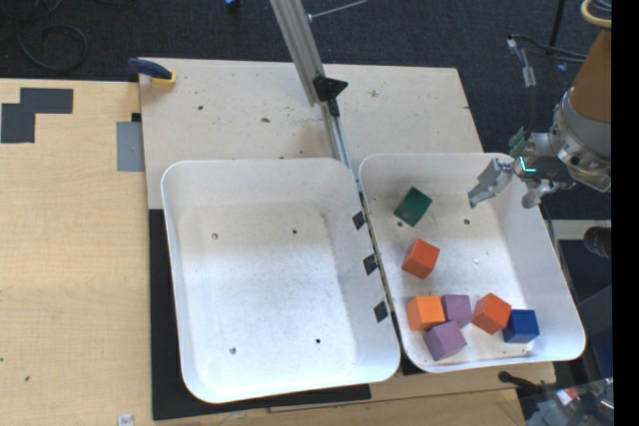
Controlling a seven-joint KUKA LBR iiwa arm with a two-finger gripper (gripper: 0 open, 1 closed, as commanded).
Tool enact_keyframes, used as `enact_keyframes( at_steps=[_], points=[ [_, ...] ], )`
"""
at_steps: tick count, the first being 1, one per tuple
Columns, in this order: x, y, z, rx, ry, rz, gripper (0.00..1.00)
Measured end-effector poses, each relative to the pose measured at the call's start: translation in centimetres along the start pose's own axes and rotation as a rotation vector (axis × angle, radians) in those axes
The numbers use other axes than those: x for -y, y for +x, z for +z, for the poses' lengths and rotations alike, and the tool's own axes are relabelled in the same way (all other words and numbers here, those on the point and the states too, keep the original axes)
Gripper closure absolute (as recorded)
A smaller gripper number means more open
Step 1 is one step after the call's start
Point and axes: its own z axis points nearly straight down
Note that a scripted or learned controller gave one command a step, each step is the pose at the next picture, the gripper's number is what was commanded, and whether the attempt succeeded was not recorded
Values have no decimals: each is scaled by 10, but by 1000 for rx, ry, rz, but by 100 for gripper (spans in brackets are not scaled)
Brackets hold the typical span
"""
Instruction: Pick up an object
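Nothing is held yet by the gripper point(491, 183), its jaws seem spread apart, and it must be lowered onto the green block point(412, 207)

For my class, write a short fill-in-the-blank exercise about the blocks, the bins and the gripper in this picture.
1. All the blocks lie in the ____ bin in the camera view.
2. The block nearest the bin's far rim is ____ in colour.
3. The blue block touches an ____ block.
4. The number of purple blocks is ____.
5. The gripper hangs above the bin holding ____.

Missing words: right; green; orange; two; nothing
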Motion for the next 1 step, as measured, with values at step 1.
enact_keyframes(
  at_steps=[1],
  points=[
    [3, -6, 46, 0, 5, 0, 0]
  ],
)
